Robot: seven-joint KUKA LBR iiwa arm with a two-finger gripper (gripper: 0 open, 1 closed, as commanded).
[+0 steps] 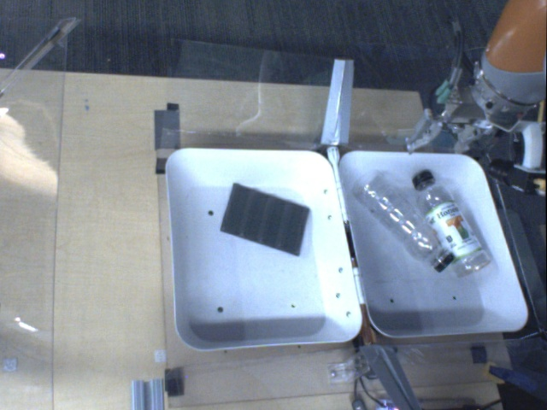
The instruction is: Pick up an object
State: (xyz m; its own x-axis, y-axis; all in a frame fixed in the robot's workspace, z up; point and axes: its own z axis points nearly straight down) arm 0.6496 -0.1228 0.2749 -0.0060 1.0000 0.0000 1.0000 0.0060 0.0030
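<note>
text: none legible | clear plastic bottle with black cap (446, 229) | white label with orange and green print | lettering too blurred to read

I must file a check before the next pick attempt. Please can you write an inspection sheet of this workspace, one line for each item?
Surface: light wooden bench bearing two shallow white bins side by side.
Job's things: dark rectangular pad lying flat in the left bin; two clear plastic bottles in the right bin, a labelled bottle with a black cap and an unlabelled bottle touching it.
Clutter: nothing seen.
Grippers: the gripper hovers above the right bin's far rim, apart from every object; finger state unclear.
Cables: dark cables beside the right bin's far right corner.
Surroundings: clear panels at the bench's left; dark carpet beyond.
</note>
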